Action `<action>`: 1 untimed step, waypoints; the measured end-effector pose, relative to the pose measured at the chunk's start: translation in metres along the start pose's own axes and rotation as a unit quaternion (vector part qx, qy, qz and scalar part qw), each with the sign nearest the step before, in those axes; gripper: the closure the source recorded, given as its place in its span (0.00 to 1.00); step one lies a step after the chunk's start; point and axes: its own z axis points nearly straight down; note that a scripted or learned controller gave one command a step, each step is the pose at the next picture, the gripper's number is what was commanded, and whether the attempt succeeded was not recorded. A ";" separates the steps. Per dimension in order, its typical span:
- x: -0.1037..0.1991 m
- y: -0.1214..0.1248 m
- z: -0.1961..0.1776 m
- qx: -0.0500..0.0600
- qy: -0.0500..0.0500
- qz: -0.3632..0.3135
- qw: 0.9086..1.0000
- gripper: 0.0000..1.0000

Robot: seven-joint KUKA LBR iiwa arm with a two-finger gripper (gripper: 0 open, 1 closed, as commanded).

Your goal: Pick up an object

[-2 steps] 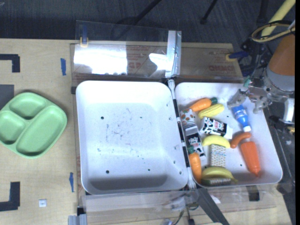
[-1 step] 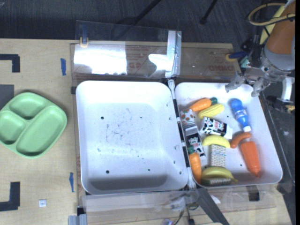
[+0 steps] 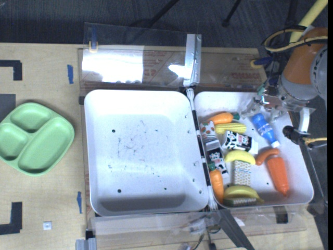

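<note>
The right bin (image 3: 304,155) holds a pile of toy foods and small items. Among them are a blue bottle (image 3: 265,129), a large orange carrot (image 3: 279,173), a banana (image 3: 239,157), a cow-patterned box (image 3: 238,139), an ear of corn (image 3: 231,128) and a second carrot (image 3: 217,184). My gripper (image 3: 266,101) hangs over the bin's back right corner, just above and behind the blue bottle. Nothing is visibly held in it. The grey arm with its orange band (image 3: 299,66) rises behind it.
The left bin (image 3: 99,108) sits beside the right one, with a shared ridge between them. A green divided plate (image 3: 34,137) lies on the bench at far left. A clear plastic panel (image 3: 140,61) stands behind the bins. Cables loop near the arm at the upper right.
</note>
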 end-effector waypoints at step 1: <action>-0.001 0.000 -0.009 0.000 -0.002 -0.001 1.000 1.00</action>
